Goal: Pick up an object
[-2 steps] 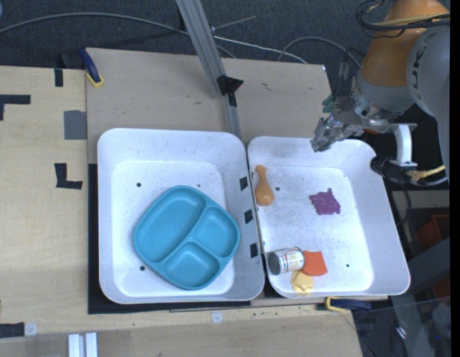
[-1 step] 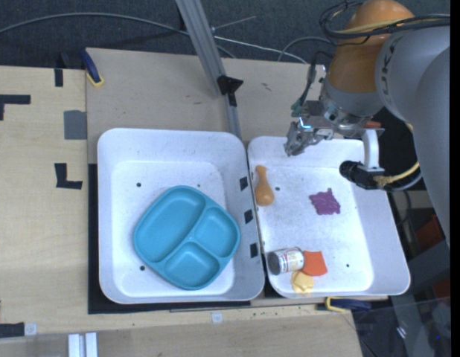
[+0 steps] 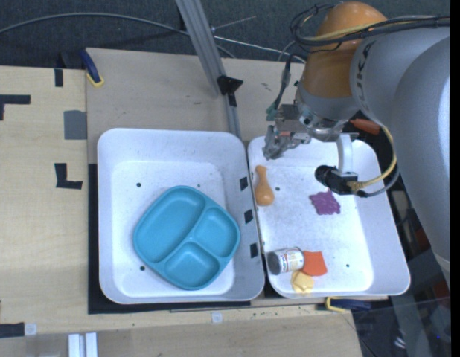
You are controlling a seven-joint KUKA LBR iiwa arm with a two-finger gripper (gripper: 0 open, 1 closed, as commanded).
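Note:
My gripper [image 3: 275,149] hangs over the far left corner of the right bin [image 3: 364,277], under the grey and orange arm. Just below it in the view, a tan-orange gourd-shaped toy [image 3: 264,187] lies against the bin's left wall. A purple crumpled item [image 3: 324,202] sits mid-bin. At the near left of the bin lie a small silver can [image 3: 286,260] on its side, an orange piece [image 3: 315,262] and a yellow piece [image 3: 302,281], close together.
The left bin [image 3: 118,162] holds a blue divided plate [image 3: 187,236]. A grey metal pole [image 3: 204,43] slants down to the bins' far edge. Black cable loops [image 3: 364,184] hang from the arm over the right bin's far right.

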